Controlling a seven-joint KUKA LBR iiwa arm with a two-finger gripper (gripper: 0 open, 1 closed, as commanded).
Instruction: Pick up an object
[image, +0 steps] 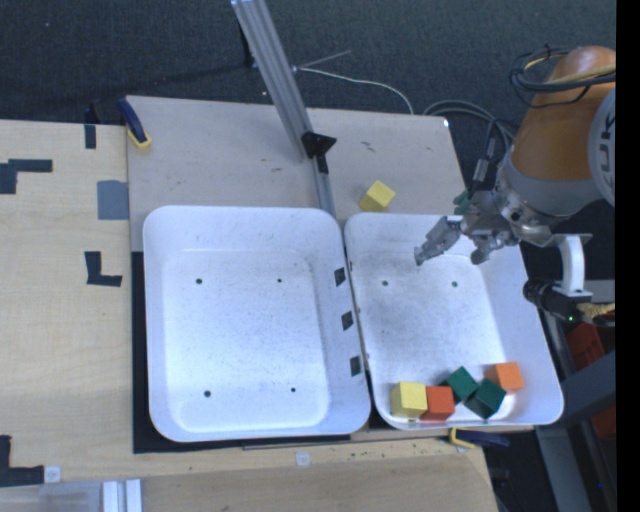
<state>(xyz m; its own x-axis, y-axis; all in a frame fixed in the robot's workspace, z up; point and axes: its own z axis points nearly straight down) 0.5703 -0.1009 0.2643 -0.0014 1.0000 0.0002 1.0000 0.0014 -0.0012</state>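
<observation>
I see my pincer (452, 251) hanging over the far end of the right bin (520, 310), fingers spread apart with nothing between them. Well below it, at the bin's near edge, lie a yellow block (408, 398), an orange block (438, 402), two green blocks (474, 389) and another orange block (508, 376). Up-left of the pincer, a second yellow block (378, 196) sits on the counter (220, 160).

— What do you look like?
— My arm (560, 130) is grey with an orange band; black cables loop over it.
— And the end?
— My claw (455, 248) has two dark metal fingers.
</observation>
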